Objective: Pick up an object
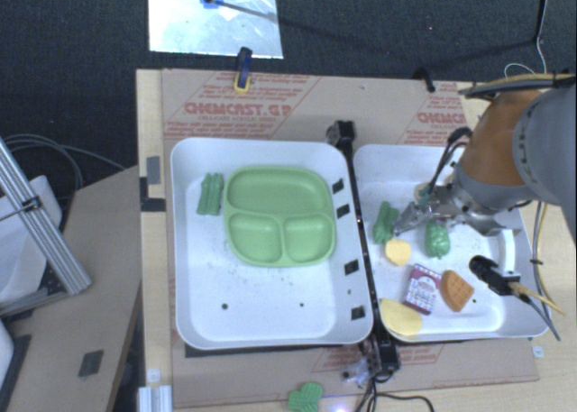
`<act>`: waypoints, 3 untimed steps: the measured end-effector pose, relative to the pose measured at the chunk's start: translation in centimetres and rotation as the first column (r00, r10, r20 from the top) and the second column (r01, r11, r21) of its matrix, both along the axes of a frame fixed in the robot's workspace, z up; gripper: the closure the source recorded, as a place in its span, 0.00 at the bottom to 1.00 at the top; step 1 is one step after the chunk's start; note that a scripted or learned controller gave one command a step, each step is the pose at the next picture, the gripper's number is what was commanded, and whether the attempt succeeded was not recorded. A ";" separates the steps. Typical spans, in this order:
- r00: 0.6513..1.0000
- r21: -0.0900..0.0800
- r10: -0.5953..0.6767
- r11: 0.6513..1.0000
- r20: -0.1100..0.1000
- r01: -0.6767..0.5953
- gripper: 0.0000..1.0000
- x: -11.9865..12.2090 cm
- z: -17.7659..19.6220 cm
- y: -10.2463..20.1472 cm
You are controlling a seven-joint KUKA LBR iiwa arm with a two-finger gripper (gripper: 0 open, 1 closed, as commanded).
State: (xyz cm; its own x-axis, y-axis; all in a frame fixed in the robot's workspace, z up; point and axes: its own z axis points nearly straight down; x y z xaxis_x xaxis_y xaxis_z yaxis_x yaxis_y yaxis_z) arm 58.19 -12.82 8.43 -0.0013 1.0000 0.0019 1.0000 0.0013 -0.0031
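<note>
The grey arm with its orange band [505, 144] reaches in from the right over the right-hand shallow white bin [397, 162], its jaws [424, 212] low among the toys; whether they are released or clenched cannot be told at this slant. Just beside them lie a green plastic vegetable piece [386, 219], a second green lumpy toy [438, 239] and a small pale yellow round piece [398, 251]. Nearer the front rest a red-and-white printed box [422, 289], an orange waffle-textured wedge [457, 291] and a yellow oval toy [400, 317]. The left-hand white bin [194, 311] (on the same counter) carries a green three-compartment plastic plate [277, 216] and a green ridged strip [210, 194].
</note>
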 end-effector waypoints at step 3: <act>1.000 -0.002 -0.001 1.000 0.005 0.001 1.00 -8.8 3.9 0.8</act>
